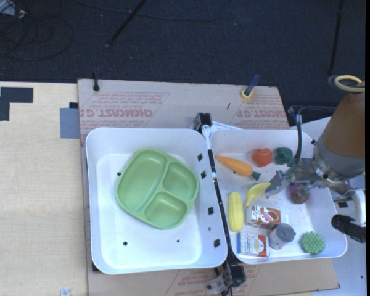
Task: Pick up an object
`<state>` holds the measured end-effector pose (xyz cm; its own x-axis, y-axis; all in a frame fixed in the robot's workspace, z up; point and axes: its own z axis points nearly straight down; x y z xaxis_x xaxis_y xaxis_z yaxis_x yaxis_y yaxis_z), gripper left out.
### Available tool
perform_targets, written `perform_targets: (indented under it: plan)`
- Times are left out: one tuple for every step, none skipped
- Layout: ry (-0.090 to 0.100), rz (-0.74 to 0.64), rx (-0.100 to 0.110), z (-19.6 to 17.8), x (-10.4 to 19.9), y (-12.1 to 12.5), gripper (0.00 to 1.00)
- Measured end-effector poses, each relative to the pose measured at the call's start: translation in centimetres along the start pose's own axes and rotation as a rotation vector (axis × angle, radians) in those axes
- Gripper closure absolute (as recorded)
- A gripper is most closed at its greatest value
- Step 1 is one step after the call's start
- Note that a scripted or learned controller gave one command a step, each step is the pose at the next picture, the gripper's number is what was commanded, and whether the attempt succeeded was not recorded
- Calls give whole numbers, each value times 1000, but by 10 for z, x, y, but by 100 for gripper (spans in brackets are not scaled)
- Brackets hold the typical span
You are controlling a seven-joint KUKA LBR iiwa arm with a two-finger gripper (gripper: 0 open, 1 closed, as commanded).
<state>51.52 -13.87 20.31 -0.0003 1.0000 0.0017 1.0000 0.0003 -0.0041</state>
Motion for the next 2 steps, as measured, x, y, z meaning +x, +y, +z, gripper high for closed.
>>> perform_targets:
  plan:
    - [-2, 0, -4, 115, -9, 30, 0]
    - [-2, 1, 2, 115, 16, 128, 0]
